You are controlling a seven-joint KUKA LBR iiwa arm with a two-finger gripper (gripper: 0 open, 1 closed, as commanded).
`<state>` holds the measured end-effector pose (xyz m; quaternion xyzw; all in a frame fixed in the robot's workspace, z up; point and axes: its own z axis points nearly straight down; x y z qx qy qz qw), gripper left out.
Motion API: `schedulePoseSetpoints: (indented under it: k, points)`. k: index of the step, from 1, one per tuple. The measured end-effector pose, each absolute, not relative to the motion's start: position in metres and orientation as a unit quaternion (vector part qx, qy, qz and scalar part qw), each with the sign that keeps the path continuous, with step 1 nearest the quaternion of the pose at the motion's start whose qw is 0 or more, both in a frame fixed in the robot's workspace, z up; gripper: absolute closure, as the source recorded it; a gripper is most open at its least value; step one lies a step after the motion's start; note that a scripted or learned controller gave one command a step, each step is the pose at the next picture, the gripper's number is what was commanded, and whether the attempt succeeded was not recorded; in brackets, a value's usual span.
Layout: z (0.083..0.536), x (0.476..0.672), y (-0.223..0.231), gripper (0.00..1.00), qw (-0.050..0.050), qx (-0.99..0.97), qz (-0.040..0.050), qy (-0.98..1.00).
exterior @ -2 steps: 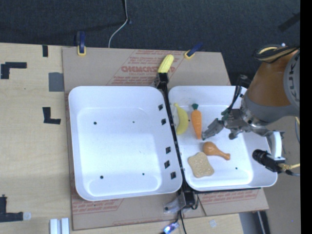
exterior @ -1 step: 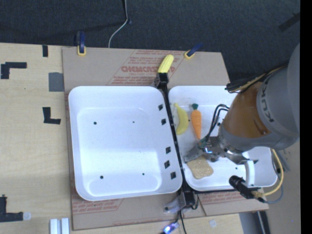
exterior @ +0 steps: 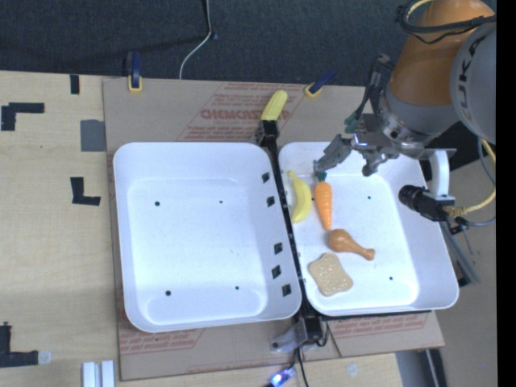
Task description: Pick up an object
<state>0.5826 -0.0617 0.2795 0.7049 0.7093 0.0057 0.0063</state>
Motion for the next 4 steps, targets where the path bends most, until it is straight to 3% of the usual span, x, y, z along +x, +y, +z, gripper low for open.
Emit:
schedulePoseSetpoints:
  k: [1, 2, 3, 4]
  points:
    - [0.178, 0.567, -0.059, 0.00, -0.004, 0.707, -0.0040, 0.707]
    - [0.193, 0.569, -0.059, 1.00, -0.001, 0.706, -0.0013, 0.708]
    - [0.183, 0.568, 0.039, 1.00, -0.002, 0.703, -0.0001, 0.711]
    - [0.330, 0.534, 0.043, 1.00, 0.003, 0.705, 0.0052, 0.709]
